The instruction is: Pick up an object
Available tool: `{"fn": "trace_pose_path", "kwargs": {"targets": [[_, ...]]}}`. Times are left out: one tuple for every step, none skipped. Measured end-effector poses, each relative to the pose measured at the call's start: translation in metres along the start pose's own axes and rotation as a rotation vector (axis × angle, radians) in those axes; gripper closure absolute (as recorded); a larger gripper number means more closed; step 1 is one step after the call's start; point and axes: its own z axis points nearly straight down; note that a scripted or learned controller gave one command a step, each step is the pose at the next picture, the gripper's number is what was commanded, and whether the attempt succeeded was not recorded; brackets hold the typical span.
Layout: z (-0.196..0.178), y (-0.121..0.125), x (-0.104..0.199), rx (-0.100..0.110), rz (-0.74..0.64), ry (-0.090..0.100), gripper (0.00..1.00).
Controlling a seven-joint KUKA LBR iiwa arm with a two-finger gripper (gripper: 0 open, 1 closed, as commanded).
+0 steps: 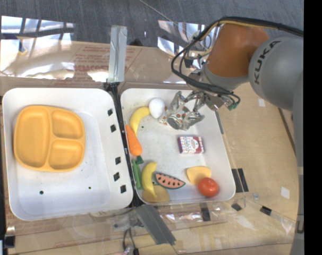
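1. White plastic, two bins: the left bin holds a yellow divided tray; the right bin carries all the loose items.
2. I read the gripper at the upper middle of the right bin, hanging from the grey arm that comes in from the upper right of the frame.
3. Jaws: metal fingers splay downward, but I cannot tell from this slant whether they are spread or closed, nor whether anything sits between them. I log no grasp.
4. Candidates: white egg just left of the gripper; a banana below-left of it; carrot along the bin's left wall; small red-and-white box below the gripper, apart from it.
5. Lower edge: watermelon slice, tomato.
6. My judgement: approach or descent stage, target unsettled, egg or box likeliest.
7. Next move calls for centring over one item, clear of neighbours, then closing and lifting straight.
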Motion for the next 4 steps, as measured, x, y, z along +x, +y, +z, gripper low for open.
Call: {"fn": "trace_pose_path", "kwargs": {"targets": [[-0.083,0.042,-0.033,0.009,0.328,-0.01,1.0],[-0.126,0.085,-0.062,0.008,0.3,-0.01,1.0],[-0.085,0.14,-0.1,0.003,0.654,-0.003,1.0],[-0.168,0.123,-0.083,0.007,0.918,-0.011,1.0]]}}
